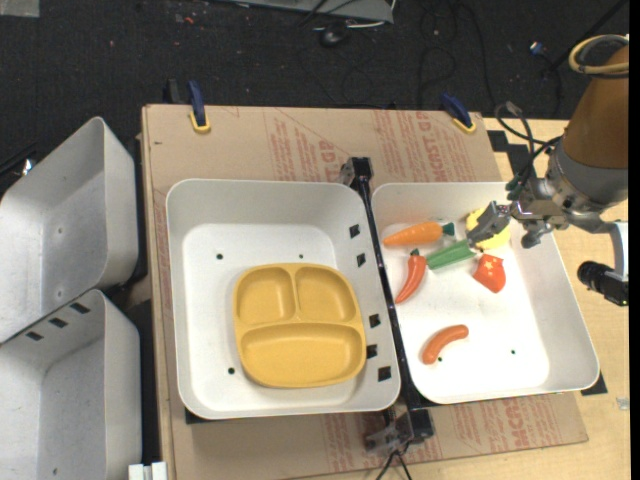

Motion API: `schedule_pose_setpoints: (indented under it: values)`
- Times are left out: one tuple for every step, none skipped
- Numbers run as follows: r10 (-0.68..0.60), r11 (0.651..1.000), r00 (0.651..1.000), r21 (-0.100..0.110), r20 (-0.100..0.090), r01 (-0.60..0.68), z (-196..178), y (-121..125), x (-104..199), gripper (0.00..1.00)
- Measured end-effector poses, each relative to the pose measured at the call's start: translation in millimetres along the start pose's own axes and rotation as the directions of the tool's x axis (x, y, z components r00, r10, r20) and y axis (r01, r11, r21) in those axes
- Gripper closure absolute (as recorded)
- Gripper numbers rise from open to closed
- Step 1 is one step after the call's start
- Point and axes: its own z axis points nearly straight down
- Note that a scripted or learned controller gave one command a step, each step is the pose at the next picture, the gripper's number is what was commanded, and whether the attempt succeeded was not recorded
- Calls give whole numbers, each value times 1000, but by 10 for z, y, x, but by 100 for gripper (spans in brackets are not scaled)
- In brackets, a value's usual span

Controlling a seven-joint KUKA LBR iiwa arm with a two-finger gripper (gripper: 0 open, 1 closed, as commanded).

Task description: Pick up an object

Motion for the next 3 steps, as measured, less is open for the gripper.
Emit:
schedule_pose_setpoints:
  values:
    - [3,1000,1000,5,0,-3,595,11,-82,0]
    - [2,1000,1000,3,0,-2,1069,85,-103,0]
    - [4,1000,1000,-10,10,-4,1278,113,-144,0]
